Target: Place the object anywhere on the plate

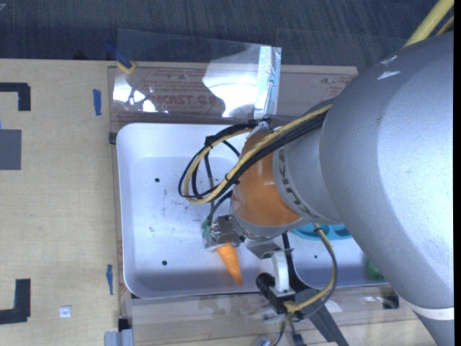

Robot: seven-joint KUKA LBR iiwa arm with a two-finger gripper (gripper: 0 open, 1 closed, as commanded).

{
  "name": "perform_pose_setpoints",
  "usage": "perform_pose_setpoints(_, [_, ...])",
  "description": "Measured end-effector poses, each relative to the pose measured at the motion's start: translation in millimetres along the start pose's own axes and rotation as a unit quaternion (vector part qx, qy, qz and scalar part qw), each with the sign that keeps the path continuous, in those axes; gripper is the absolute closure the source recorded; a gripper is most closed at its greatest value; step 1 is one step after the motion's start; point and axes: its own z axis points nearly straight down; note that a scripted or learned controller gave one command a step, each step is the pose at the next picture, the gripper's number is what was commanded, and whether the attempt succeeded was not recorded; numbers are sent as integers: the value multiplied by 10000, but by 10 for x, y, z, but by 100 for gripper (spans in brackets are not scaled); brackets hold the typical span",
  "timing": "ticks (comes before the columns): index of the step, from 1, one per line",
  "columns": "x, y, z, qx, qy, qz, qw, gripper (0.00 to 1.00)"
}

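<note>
Camera view: big grey arm (392, 171) fills the right half of the frame, coming in from the right, with its orange band (263, 193) near frame centre. Black and yellow cables (209, 168) loop off the wrist to the left, over the bin floor. More cable runs down past the wrist toward the bottom edge.

Gripper (229, 247) sits just below the orange band, centre-bottom of the frame, mostly hidden under the wrist housing. Cannot tell its state from here.

Orange carrot-shaped object (231, 262) is right at the gripper, pointed end toward the bottom of the frame, over the lower part of the left white bin (144, 215). Its upper end meets the gripper body; whether it is gripped or just lying beside it cannot be told.

Blue plate (328, 231) shows as a small sliver right of the wrist, mostly covered by the arm. A green item (372, 270) peeks out at the arm's lower edge, right of the plate.

Clear plastic sheet (209, 85) with glare stands at the top of the bin, upper centre. Bench (57, 193) is light wood, left side, with blue tape bits (97, 101) and black marks.
</note>
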Motion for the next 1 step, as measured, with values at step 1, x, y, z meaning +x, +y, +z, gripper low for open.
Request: perform_pose_setpoints(1, [-641,-71,-948,15,-21,-325,9995,100])
